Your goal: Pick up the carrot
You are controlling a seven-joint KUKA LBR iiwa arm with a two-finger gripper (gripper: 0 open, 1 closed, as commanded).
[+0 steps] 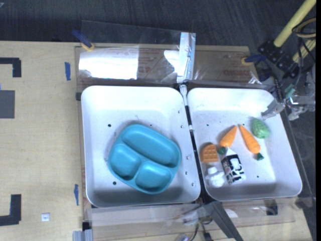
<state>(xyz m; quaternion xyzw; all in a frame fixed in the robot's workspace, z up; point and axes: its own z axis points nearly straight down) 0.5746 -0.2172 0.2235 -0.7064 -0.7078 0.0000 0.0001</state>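
carrot (249,139) in right bin (286,177), beside green ball (260,129) | gripper (271,110) at bin's far right rim, opening impossible to tell

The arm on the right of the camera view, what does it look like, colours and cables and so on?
Little of it is visible. A pale metallic gripper juts over the right bin. Behind it sits dark, blurry hardware with looping cables, including a teal one. A yellow bar runs diagonally above, with black fittings at its lower end.
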